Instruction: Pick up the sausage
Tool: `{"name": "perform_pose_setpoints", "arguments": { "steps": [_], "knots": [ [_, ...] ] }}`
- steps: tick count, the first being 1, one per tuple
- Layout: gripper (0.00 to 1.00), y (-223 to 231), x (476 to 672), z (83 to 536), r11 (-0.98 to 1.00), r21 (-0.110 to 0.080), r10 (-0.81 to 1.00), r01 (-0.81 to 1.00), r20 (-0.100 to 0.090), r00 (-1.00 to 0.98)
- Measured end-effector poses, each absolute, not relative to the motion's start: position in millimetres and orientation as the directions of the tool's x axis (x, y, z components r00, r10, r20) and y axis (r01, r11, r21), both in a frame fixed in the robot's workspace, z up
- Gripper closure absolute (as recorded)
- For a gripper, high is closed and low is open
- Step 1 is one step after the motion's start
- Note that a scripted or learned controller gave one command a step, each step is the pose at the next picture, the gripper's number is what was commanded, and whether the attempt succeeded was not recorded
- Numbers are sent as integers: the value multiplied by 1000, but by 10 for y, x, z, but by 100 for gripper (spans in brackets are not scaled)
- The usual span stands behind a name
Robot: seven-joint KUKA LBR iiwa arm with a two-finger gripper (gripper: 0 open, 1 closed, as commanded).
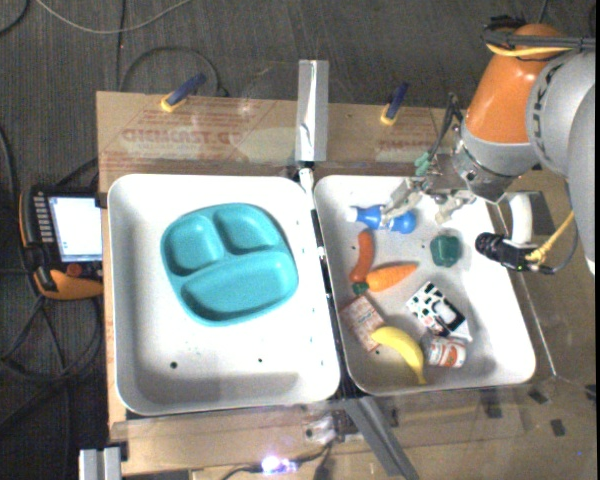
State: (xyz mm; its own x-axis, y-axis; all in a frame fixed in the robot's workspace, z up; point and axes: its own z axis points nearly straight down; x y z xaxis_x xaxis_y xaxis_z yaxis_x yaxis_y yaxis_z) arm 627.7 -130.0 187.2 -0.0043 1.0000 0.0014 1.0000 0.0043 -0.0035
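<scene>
The sausage (364, 253), a short red-orange link, lies upright near the left wall of the right bin (520, 353), just above an orange carrot (392, 276). My gripper (427, 199) hangs over the far end of that bin, up and to the right of the sausage and apart from it. Its fingers (408, 198) stand open with nothing between them. A blue toy (385, 216) lies just beside the left finger.
In the right bin also lie a green piece (445, 249), a black-and-white box (436, 308), a brown packet (362, 314), a banana (400, 349) and a small can (446, 352). The left bin (140, 368) holds a teal divided plate (230, 261).
</scene>
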Motion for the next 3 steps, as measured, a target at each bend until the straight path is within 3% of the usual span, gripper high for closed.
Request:
{"name": "perform_pose_setpoints", "arguments": {
  "steps": [1, 2, 3],
  "knots": [
    [0, -1032, 6263, 943, 284, -1, 959, 959, 1, -284],
    [100, -1007, 6265, 1018, 286, -2, 958, 958, 5, -286],
    [100, -259, 6690, 1834, 344, 0, 939, 939, 0, -344]
  ]
}}
